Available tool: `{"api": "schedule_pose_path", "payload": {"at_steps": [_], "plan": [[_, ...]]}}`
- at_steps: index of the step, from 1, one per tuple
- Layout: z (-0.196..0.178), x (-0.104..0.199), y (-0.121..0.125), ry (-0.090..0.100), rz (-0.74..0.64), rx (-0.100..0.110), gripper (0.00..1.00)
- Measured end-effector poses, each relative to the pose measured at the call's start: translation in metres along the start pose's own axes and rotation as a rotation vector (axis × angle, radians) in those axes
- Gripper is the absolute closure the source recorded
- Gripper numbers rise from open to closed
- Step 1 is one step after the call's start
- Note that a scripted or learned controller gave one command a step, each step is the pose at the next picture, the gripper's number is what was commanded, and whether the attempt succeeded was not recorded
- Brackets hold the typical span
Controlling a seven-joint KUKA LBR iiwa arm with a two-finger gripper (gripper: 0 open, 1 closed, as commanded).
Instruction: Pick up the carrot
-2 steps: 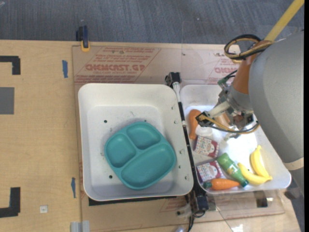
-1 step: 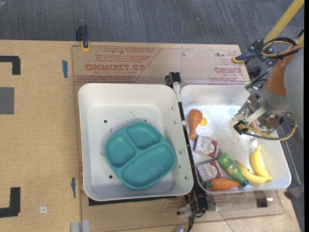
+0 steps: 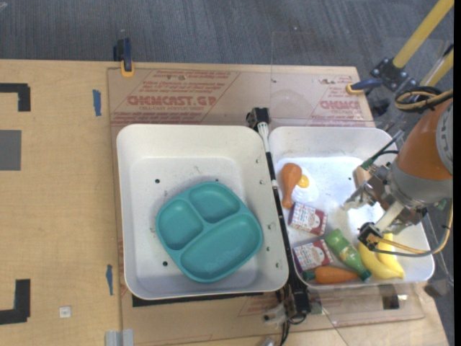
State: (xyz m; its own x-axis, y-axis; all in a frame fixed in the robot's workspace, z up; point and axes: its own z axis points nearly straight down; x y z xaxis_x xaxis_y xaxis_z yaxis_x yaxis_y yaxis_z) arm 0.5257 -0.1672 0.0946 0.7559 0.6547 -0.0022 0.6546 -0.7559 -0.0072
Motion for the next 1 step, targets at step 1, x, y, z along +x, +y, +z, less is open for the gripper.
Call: {"api": "schedule_pose_path", "payload": {"at_steps": [1], "plan": [[0.0061, 0.0286, 0.0536, 0.004, -0.108, -0.009, 0.0]]}}
